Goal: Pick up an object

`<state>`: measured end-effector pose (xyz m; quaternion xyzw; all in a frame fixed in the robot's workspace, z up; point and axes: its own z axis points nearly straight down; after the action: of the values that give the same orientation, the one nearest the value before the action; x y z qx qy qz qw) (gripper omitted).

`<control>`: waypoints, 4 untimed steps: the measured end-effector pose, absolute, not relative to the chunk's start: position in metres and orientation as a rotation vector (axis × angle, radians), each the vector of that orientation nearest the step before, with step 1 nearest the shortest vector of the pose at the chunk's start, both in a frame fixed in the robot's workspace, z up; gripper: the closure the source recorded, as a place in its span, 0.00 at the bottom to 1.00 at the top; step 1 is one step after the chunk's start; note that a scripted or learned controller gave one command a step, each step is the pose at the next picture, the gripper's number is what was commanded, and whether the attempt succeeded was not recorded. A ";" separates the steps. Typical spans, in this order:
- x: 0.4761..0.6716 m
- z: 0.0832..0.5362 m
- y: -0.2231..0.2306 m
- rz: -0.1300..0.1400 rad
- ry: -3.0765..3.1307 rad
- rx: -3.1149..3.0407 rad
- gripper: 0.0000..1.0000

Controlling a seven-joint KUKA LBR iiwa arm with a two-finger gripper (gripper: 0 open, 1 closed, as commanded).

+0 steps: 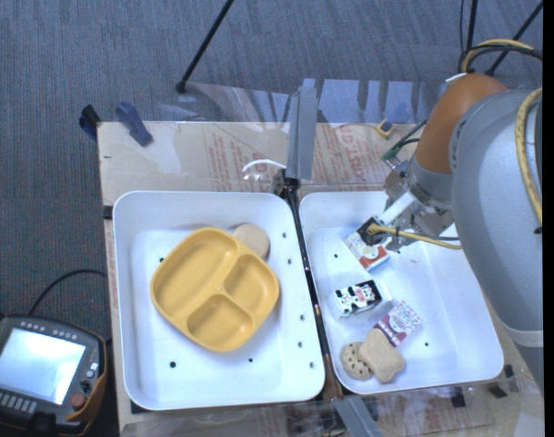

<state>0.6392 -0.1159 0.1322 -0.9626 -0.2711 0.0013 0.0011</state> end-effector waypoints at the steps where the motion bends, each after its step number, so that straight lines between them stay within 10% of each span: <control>1: 0.630 0.106 -0.100 0.013 -0.319 -3.122 1.00; 2: 0.613 0.211 -0.154 -0.007 -0.352 -3.122 1.00; 3: 0.558 0.085 -0.086 0.013 -0.420 -3.108 1.00; 4: 0.584 0.180 -0.134 -0.005 -0.331 -3.124 1.00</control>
<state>0.5838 -0.1344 0.1800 -0.9944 -0.1053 -0.0015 0.0002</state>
